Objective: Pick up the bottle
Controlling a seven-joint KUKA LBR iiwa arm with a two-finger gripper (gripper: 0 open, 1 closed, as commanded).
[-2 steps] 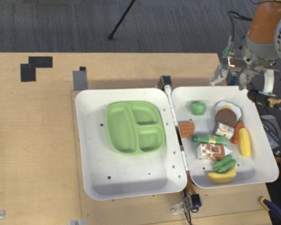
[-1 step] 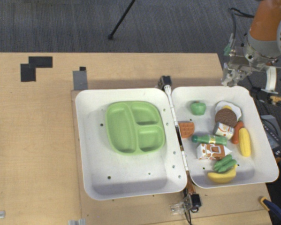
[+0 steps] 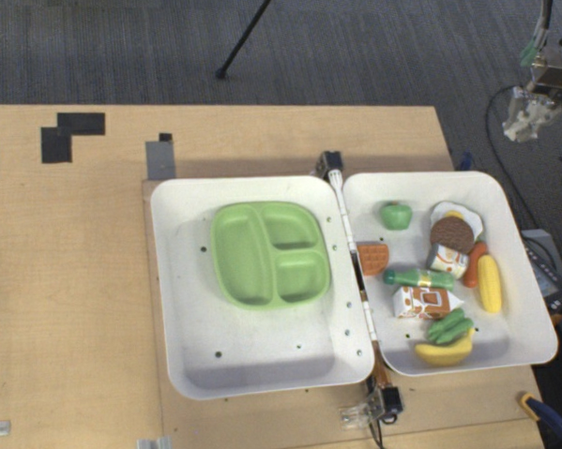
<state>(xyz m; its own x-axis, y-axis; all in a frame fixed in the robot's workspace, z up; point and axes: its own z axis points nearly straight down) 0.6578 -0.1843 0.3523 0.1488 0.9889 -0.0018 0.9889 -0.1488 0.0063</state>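
Observation:
The bottle (image 3: 418, 278) is green with a yellow band and lies on its side in the middle of the right bin (image 3: 505, 202). It is wedged between a small carton (image 3: 447, 257) above it and a white and orange box (image 3: 424, 302) below it. My gripper (image 3: 524, 120) hangs at the far upper right, over the dark floor beyond the bench's corner and well away from the bottle. It is small and blurred there.
Around the bottle lie a green pepper (image 3: 395, 215), a brown cookie (image 3: 450, 231), a carrot (image 3: 473, 263), a yellow corn cob (image 3: 489, 283), an orange cracker (image 3: 372, 257), green beans (image 3: 449, 327) and a banana (image 3: 445, 351). The left bin (image 3: 186, 299) holds a green divided plate (image 3: 268, 254).

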